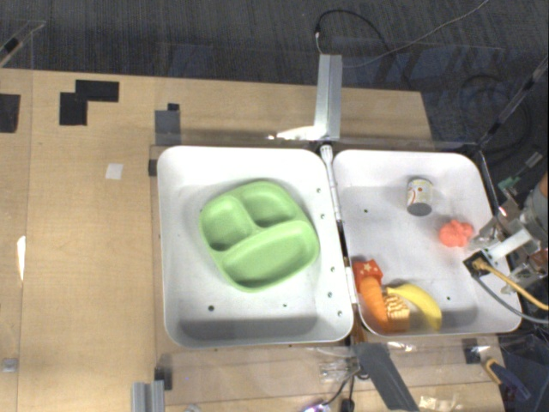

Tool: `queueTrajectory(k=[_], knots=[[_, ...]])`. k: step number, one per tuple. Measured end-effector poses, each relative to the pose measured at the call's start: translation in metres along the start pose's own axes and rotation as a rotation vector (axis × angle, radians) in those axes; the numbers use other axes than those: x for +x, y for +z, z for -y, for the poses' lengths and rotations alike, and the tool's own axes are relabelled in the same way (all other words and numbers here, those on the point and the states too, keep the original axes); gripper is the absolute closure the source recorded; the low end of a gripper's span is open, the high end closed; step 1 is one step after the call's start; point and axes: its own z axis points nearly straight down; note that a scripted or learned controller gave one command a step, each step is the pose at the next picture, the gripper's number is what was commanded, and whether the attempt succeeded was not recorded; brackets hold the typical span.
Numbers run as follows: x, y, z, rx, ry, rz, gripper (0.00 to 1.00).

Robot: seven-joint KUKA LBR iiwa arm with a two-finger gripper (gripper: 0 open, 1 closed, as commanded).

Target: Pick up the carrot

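Nearest the camera, at the near edge of the right bin [446, 166], four things crowd together: one carrot [374, 299], orange and lying lengthwise toward the near wall; one yellow banana [420, 301] just beside it on its right; one small red block with white spots [368, 270] touching the carrot's far end; and one yellow-and-orange piece [397, 307] wedged between carrot and banana, too blurred to name. The carrot sits in the bin's near left corner, close against the wall shared with the left bin [184, 230].

Farther back in the right bin stand one small grey can [419, 196], near the far wall, and one pink lump [457, 233], well apart from the carrot cluster and near the right wall.

One green divided plate [260, 232] with three compartments lies tilted in the middle of the left bin.

Two white bins sit side by side on the wooden surface [86, 247].

At the right edge, the claw [496, 251] hovers over the right bin's right rim, just right of the pink lump; whether it is wide or narrow cannot be told.
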Motion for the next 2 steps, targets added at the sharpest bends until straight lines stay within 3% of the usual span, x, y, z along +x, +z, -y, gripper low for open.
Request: queueTrajectory(k=[1, 2], knots=[[0.000, -0.031, 0.000, 0.000, 0.233, 0.000, 0.00], [0.000, -0.046, 0.000, 0.000, 0.232, 0.000, 0.00]])
